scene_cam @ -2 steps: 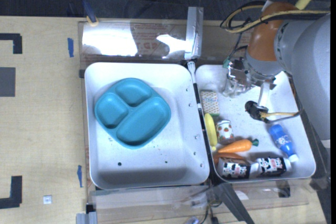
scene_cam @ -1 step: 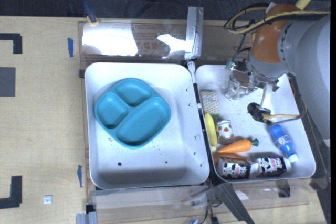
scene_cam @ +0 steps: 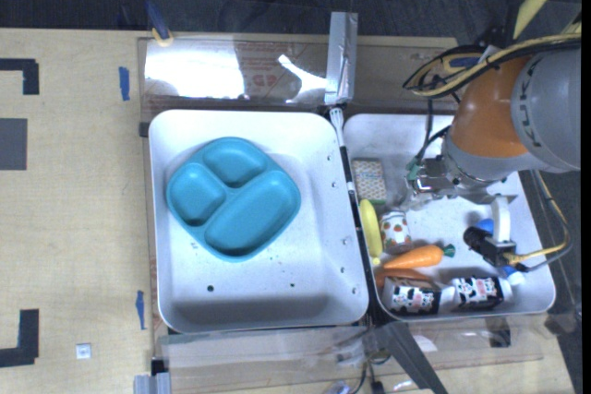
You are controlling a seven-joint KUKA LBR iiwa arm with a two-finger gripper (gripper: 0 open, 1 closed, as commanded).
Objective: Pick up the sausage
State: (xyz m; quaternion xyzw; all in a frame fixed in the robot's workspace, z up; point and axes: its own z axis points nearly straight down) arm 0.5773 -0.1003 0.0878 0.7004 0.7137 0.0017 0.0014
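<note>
Sausage [scene_cam: 413, 273] looks tucked right beside the carrot [scene_cam: 417, 256], so I'd line up along it. End effector [scene_cam: 427, 183] hovers nearby, can't tell open or closed.

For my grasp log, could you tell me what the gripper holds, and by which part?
Cannot be told: the gripper hangs over the right bin, fingertips indistinct.

Arm [scene_cam: 526, 111] cut off at right edge; its wrist covers the upper part of the right bin [scene_cam: 545, 291]. Claw [scene_cam: 427, 182] partly under the wrist, finger state not readable. No sausage identifiable among the items. Small patterned packet [scene_cam: 368, 178] too small to read.
</note>
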